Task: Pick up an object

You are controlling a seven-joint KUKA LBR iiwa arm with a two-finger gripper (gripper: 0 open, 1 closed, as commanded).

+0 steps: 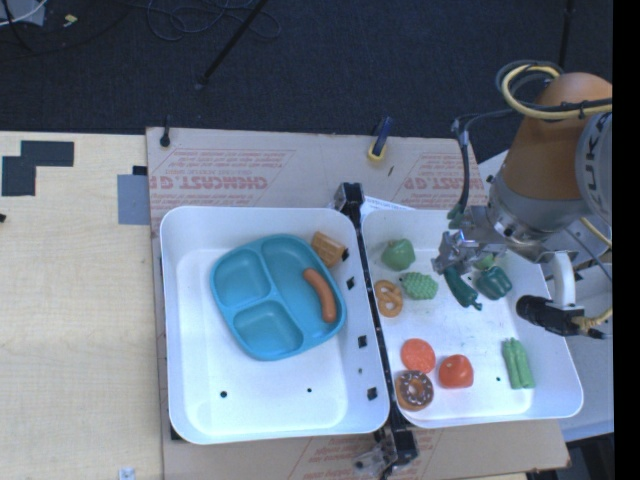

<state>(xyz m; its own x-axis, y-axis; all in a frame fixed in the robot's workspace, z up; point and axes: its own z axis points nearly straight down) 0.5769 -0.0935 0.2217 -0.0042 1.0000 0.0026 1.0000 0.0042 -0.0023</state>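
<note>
My gripper [463,286] hangs low over the upper right part of the right bin [560,393]. It sits between a light green bumpy toy [420,286] on its left and a dark green toy [494,283] close on its right. I see nothing clearly held in it. A round green toy [398,254] lies further left, near the bin's back corner. Nearer the front lie a pretzel [388,298], an orange-red disc [418,354], a red tomato [456,371], a chocolate donut [414,390] and a green bean pod [517,363].
The left bin [200,388] holds a blue divided plate [262,303] with a sausage [322,294] on its right side, and a brown piece [328,249] at the back. A black divider [366,313] separates the bins. The arm [550,158] looms over the right bin's back right.
</note>
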